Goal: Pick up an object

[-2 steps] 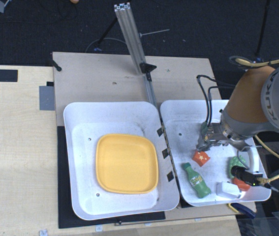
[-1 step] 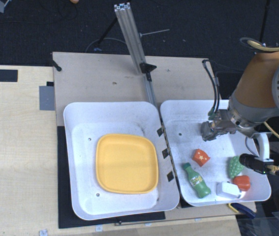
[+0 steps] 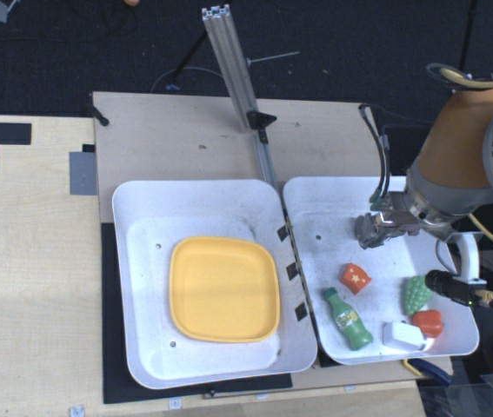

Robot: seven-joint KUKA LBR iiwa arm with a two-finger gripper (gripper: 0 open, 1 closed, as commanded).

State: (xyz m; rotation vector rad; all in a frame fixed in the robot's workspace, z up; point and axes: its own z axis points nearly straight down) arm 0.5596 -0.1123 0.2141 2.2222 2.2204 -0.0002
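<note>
End effector (image 3: 373, 229) hangs over the right bin (image 3: 333, 200), upper-middle part, above bare bin floor; aperture too small and dark to tell, can't say open or closed. Nothing visible between its tips, so no hold. Candidates lie below it: red block (image 3: 355, 278) nearest, just below; green bottle (image 3: 348, 319) lying tilted toward front; green bumpy piece (image 3: 416, 294), red piece (image 3: 429, 322) and white piece (image 3: 403, 335) clustered front right. Left bin (image 3: 142, 207) carries yellow plate (image 3: 224, 288). Step judged: approach, pre-grasp. Next move likely needs shifting toward front over red block, then descending.
</note>
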